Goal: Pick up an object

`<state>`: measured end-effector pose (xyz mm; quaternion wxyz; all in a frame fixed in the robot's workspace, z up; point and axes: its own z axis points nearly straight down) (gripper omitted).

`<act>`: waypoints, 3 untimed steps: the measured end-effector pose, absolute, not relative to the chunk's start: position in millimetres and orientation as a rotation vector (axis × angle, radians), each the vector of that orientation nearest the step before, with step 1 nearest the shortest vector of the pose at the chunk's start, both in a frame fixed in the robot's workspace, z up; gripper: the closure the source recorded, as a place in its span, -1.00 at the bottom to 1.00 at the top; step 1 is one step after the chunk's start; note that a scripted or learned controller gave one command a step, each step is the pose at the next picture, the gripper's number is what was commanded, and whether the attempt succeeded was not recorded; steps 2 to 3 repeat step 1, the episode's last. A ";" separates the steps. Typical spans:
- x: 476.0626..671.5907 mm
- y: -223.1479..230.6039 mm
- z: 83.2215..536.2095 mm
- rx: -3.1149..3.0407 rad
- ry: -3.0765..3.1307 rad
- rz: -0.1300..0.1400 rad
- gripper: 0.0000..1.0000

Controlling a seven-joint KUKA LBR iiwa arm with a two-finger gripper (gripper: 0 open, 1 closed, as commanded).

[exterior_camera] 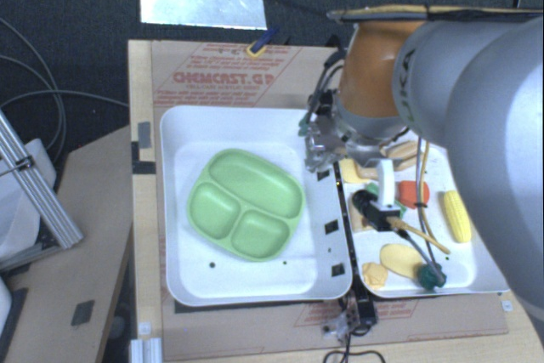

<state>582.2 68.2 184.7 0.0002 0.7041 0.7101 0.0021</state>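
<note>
Left bin (170, 140): white, shallow, glossy plastic. In its middle lay a green plate (246, 204), flat, smooth and rounded, with three compartments, fully in view. The gripper (316, 144) hung over the far end of the divide between the bins, just right of the plate's far edge. It was dark, cluttered and tucked under the wrist, so couldn't tell if it was released or clenched. Right bin (442, 290) was mostly hidden by the big grey arm (476, 89), far half covered. Toward the near rim lay a small pale yellow piece (375, 273), a bigger yellow lump (398, 255) and a small green piece (429, 275) of unclear shape. Further back was a red-orange piece (414, 193), partly hidden. A corn cob (456, 215), yellow and bumpy, lay near the right wall.
</note>
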 end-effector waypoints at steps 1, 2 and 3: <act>629.7 56.5 226.0 2.212 2.221 0.010 1.00; 629.7 56.5 226.0 2.212 2.221 0.010 1.00; 629.7 56.5 226.0 2.212 2.221 0.010 1.00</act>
